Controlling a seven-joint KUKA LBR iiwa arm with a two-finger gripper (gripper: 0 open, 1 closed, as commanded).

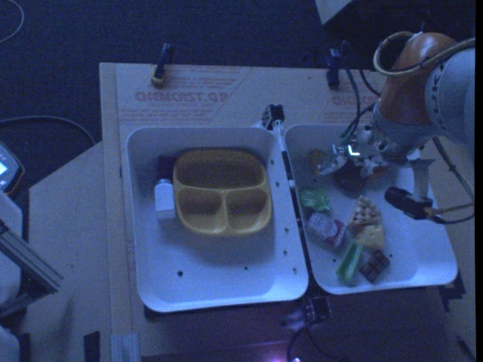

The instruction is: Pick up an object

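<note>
Arm low over the right bin's far end, reaching among the small items.

The gripper (349, 159) hangs at the back of the right bin (430, 251), just over a dark round item (352, 179) — whether it is clenched or released I cannot tell in this dim light, and nothing can be made out in its grasp. The likely targets lie loose in this bin, presumably scattered so that any one can be taken: a green piece (315, 199), a pink packet (326, 228), a yellow wedge (369, 236), a green stick (349, 262) and a brown block (375, 265). In the left bin (143, 225) sit a yellow divided tray (221, 191) and, touching its left edge, a small white bottle (164, 200) — well apart from the arm's reach here.
</note>
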